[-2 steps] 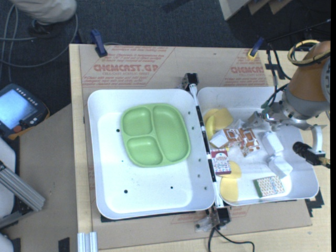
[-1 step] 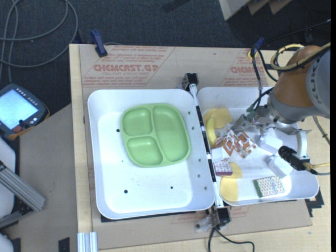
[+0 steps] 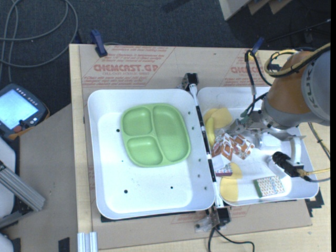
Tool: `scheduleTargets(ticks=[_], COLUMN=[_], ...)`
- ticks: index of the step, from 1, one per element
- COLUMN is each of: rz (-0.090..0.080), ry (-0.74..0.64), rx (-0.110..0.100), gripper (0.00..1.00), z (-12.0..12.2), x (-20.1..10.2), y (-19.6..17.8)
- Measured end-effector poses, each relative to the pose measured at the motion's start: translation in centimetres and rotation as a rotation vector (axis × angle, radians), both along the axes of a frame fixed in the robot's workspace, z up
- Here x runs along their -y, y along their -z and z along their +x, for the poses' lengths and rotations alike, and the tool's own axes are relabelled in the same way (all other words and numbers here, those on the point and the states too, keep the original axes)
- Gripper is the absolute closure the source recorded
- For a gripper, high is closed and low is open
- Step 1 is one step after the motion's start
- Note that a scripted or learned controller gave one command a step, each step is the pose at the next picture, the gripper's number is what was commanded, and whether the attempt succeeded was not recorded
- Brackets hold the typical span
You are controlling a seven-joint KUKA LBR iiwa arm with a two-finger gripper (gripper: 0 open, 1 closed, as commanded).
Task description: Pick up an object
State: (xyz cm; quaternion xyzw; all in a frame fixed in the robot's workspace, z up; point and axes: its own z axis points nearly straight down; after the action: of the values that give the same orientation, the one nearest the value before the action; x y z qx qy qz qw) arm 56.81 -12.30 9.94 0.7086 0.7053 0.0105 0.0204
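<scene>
A green three-compartment tray (image 3: pixel 156 135) lies in the left bin (image 3: pixel 105 193), left of centre in the frame. In the right bin (image 3: pixel 304 193), right of centre, yellow pieces (image 3: pixel 217 121) and a patterned card (image 3: pixel 270 186) surround the red-and-white printed packet (image 3: pixel 232 146), which lies crumpled near the dividing wall. The gripper (image 3: pixel 251 126) hangs just above and right of the packet, and whether it is parted or closed cannot be told.

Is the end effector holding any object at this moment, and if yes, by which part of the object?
It cannot be told. The end effector is low in the right bin, just above the red and white packet, and the arm hides its tips.
</scene>
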Motion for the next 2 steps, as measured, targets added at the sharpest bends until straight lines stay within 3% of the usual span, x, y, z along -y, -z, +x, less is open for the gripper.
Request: scheduleTargets(ticks=[1,2], rz=[0.001,0.008], ry=[0.001,-0.004], rx=[0.005,-0.018], gripper=[0.0,0.0], z=[-1.7,4.7], x=[-1.1,-2.5], y=[0.0,0.1])
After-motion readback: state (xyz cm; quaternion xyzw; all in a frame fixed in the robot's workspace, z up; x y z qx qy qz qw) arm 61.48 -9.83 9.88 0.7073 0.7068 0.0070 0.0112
